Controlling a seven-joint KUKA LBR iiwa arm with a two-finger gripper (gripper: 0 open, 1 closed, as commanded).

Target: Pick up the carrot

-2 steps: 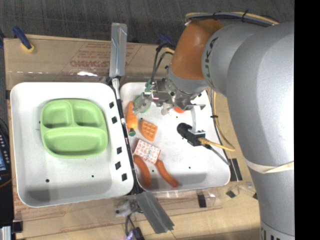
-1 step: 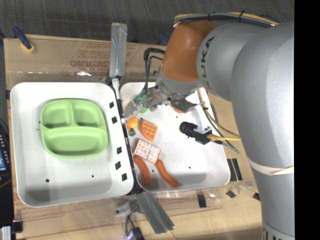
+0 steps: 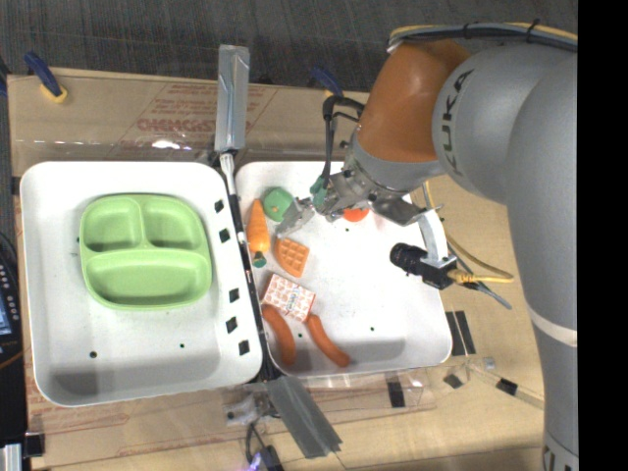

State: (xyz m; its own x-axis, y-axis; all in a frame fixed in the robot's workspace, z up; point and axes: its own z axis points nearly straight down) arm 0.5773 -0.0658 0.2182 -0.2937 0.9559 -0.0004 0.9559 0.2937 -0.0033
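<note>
- Orange and lying free, the carrot [image 3: 257,230] rests in the right bin [image 3: 392,337], close against that bin's left wall, its green stem end pointing toward the near side; nothing grips it, so the pick is, by my judgement, not yet made.
- Just beside it lie a green round toy [image 3: 278,203], an orange waffle-like piece [image 3: 290,255], a pink-checked card [image 3: 289,298] and two sausages [image 3: 304,340] nearer the front.
- The left bin [image 3: 59,361] holds a green divided plate [image 3: 147,250].
- The claw [image 3: 294,216] hangs low over the right bin's upper middle, its tip reaching left toward the green toy and near the carrot; whether its fingers are spread or closed I cannot tell, and nothing is seen held.
- The arm [image 3: 461,106] comes in from the right, its orange band bent over the bin, wrist angled down and left.
- Left to do: settle over the carrot, close on it, lift.
</note>
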